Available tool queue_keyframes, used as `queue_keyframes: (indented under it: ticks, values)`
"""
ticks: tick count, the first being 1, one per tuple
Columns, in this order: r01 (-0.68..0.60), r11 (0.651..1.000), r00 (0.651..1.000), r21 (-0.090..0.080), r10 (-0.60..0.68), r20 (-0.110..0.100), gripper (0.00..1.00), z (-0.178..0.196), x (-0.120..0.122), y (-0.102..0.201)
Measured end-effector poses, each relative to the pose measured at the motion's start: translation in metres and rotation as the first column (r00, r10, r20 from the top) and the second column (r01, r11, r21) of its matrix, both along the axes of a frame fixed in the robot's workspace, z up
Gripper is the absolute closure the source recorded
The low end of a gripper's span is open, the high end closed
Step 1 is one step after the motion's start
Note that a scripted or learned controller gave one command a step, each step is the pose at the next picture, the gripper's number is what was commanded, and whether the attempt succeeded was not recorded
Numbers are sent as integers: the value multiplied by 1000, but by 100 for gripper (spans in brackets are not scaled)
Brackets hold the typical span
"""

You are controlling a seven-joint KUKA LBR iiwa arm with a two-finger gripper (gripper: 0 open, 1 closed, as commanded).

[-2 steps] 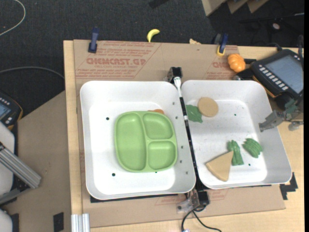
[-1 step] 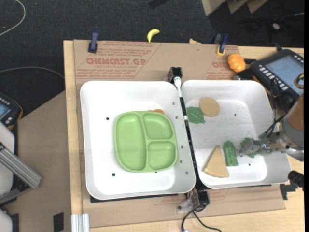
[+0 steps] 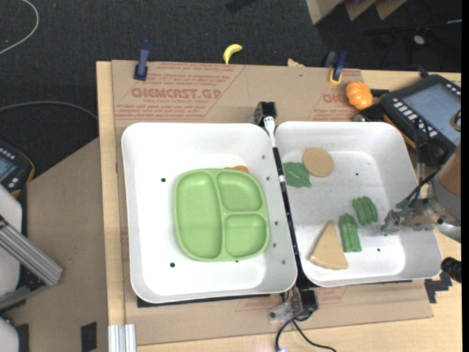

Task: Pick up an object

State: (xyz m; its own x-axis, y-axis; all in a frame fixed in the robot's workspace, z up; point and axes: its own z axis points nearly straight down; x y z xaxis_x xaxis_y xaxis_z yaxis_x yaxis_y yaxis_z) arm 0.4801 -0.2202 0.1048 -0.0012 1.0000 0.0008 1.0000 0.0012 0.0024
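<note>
Nearby, the fingers, state unclear, hover near the right bin's right edge, beside green pieces.

An orange item hides behind the green tray — identity unclear.

Red printing was noted on the brown protective sheet covering the bench, behind the left bin. It read approximately "CHEMCAST G.P" (final letters uncertain). Smaller red lines above and below that word, and a similar red block behind the right bin, were illegible.
</note>
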Motion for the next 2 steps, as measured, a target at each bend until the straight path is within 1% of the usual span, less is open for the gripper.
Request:
queue_keyframes:
  ticks: [1, 2]
  values:
    - [-5, 1000, 1000, -2, 5, 4, 100, 37, 39, 48]
    - [-1, 1000, 1000, 3, 1, -7, 100, 40, -3, 96]
